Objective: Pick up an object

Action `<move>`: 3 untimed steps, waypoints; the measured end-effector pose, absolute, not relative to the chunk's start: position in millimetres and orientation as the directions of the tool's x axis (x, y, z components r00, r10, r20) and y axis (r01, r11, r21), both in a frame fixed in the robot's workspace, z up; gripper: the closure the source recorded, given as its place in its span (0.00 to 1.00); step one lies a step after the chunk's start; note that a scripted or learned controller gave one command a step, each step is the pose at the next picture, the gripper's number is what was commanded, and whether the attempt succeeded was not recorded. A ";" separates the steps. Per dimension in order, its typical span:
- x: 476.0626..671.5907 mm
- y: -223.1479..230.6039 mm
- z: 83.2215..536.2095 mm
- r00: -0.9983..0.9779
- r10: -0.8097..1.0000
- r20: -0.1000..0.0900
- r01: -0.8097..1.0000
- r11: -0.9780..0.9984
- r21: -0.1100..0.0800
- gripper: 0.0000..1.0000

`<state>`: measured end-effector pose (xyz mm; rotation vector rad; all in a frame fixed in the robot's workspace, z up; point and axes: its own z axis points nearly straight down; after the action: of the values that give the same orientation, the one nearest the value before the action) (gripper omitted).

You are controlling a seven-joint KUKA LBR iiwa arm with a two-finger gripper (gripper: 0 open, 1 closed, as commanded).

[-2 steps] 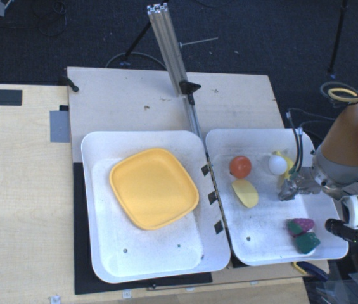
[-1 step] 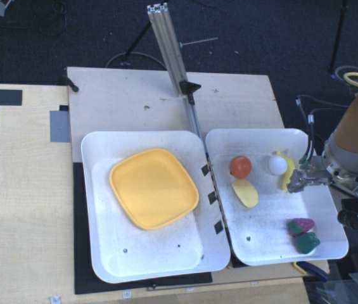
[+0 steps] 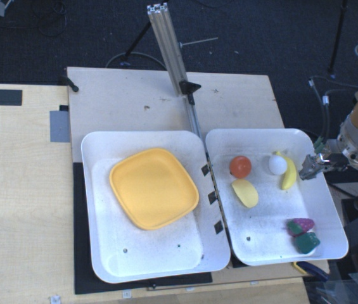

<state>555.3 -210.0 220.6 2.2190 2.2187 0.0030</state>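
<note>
Your hand (image 3: 310,168) hovers at the right bin's (image 3: 321,233) right edge, just beside the banana (image 3: 288,173), and nothing sits in it; how wide it stands you cannot tell from here, so check before you commit. The nearest candidates lie along that bin's far side: the banana closest to the right edge, the white egg (image 3: 277,164) touching or nearly touching it, then the tomato (image 3: 241,166), with the lemon (image 3: 246,193) nearer the centre. The purple and green pieces (image 3: 303,234) sit together in the near right corner. The left bin (image 3: 96,233) carries a yellow plate (image 3: 153,187), flat and likely awkward to grip. The banana looks like your shortest reach, but the egg crowds it; come down across its narrow width, away from the egg, so you do not nudge both. If you want a cleaner grasp, the lemon stands apart from its neighbours.
</note>
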 end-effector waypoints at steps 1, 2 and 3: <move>555.9 -210.4 272.6 0.000 1.000 -0.001 1.000 0.000 0.004 1.00; 563.8 -156.2 275.3 -0.003 1.000 0.000 1.000 0.003 0.000 1.00; 566.1 -98.8 262.1 -0.004 1.000 0.001 1.000 0.004 -0.001 1.00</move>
<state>566.1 -98.8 262.1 2.2183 2.2266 0.0000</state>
